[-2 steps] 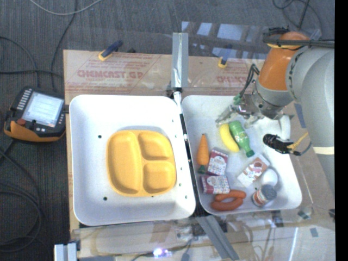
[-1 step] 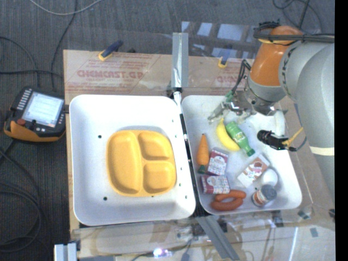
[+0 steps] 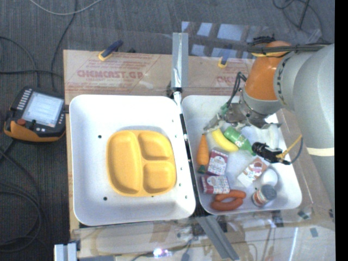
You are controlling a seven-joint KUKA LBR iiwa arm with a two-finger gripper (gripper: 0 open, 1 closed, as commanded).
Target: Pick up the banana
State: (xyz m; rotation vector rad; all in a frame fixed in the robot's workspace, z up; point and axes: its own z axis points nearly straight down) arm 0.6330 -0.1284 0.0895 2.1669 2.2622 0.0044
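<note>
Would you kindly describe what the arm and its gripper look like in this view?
The arm is bulky, rounded and light grey, with a glossy orange band above the wrist. Thin dark cables run along the band. The gripper below is a small, dark metal assembly.

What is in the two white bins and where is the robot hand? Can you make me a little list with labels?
left bin: a yellow divided tray
right bin: banana, carrot, green bottle, small cartons, sausages, a can
banana: lying at the far end of the right bin, between the carrot and the green bottle
gripper: low over the far end of the right bin, just above the banana
banana picked up: not that I can see
left of the bench: a handheld controller
</note>
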